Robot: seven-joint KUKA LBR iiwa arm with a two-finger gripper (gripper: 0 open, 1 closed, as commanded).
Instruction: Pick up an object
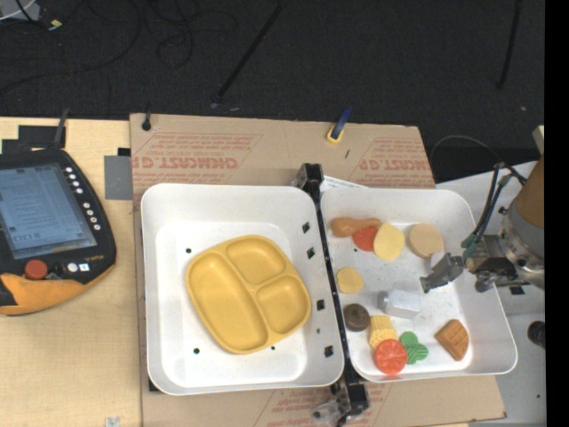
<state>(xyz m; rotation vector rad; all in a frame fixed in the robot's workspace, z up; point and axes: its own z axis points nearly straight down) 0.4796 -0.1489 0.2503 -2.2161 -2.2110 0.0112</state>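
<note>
Looking down on the gripper [462, 272] hanging over the right-hand part of the right bin [494, 345], reaching in across that bin's right wall. Not managing to tell how far open it is, the dark metal there blurring together; seeing nothing gripped in it.

Finding the pickable pieces all lying loose in that same bin, none lifted. Counting along the far side: an orange-brown sausage shape [343, 226] touching a red piece [365, 237], then a yellow disc [388, 242] and a tan disc [425, 239] just beside it. Noting the tan disc lying near the gripper, a little up and to the left of it. Spotting a pale yellow round [350, 280] close to the divider, a brown ring [356, 317] nearer the front, and a whitish block [403, 304] just left of and below the gripper. Crowding the front edge: a yellow corn piece [382, 329], a red tomato [389, 356] touching it, a green sprig [412, 347] and an orange waffle [452, 339].

Seeing a yellow divided tray [247, 292] filling the middle of the left bin [169, 238], well apart from the gripper. Noting cardboard [267, 154] lying beneath both bins and a control pendant [49, 229] resting at the bench's far left.
</note>
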